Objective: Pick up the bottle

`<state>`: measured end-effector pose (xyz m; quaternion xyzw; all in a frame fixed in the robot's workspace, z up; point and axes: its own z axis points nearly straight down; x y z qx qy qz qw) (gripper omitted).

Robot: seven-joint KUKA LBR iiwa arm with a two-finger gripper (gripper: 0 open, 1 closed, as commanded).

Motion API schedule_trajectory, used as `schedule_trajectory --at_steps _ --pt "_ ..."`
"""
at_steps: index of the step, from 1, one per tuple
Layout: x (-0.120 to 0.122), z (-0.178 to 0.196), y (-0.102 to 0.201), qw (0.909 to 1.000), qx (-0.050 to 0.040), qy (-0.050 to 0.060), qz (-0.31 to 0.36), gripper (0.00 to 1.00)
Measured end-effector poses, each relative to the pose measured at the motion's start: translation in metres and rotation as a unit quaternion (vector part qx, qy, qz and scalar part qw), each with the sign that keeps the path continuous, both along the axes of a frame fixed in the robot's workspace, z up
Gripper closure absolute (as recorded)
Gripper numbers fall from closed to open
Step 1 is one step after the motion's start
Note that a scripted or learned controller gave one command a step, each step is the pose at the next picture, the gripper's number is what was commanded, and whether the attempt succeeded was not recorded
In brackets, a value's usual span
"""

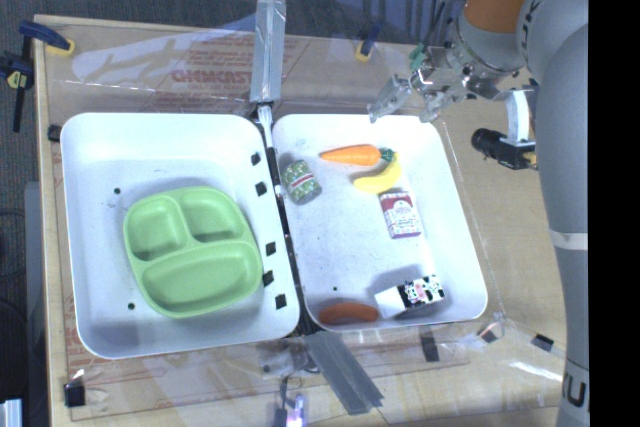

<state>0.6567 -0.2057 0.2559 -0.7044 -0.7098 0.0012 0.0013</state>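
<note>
We see glossy white plastic bins (455,175), a matt green plastic tray (192,252), a wooden bench (515,245), and a possibly plastic bottle (400,213).

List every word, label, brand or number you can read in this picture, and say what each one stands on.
Red lettering on the clear sheet behind the bins: too blurred to read.
Red and white label on the bottle: print too small to read.
Black and white pattern on the small carton: no readable words.
Patterned can: no legible text.
</note>
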Motion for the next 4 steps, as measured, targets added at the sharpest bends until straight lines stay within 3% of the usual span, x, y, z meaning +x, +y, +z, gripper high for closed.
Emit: schedule_trajectory --at_steps 1,2,3,4 --pt "0.000 0.092 0.048 0.9958 -0.0004 -0.001 -0.091 0.00" --pt "-0.023 0.007 0.139 0.9952 -0.0004 0.001 -0.098 0.00" --pt "-0.111 -0.066 0.215 0.9952 -0.0007 0.002 -0.098 0.00" --pt "-0.172 -0.065 0.166 0.9989 0.0001 0.001 -0.046 0.00"
